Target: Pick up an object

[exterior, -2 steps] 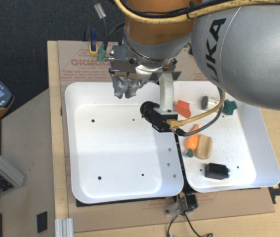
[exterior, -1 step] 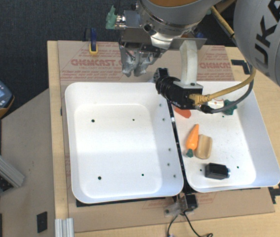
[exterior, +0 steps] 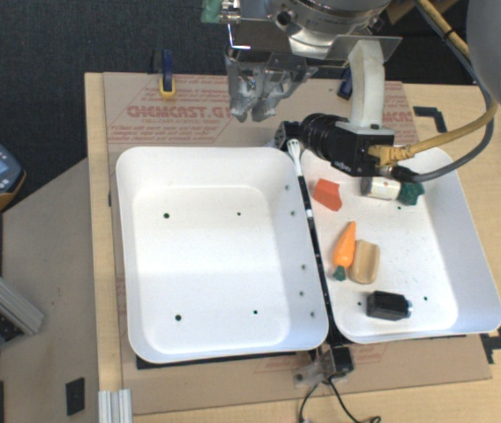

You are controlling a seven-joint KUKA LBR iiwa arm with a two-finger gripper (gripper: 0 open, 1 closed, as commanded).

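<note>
Carrot in right bin, long axis near upright in view, orange tip up, green end down, touching tan block. My gripper hangs above the bins' far edge over cardboard; finger state cannot be told. Left bin sits beside it.

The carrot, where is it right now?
In the right bin, the carrot lies near the divider, touching the tan block on its right, below the orange block.
</note>
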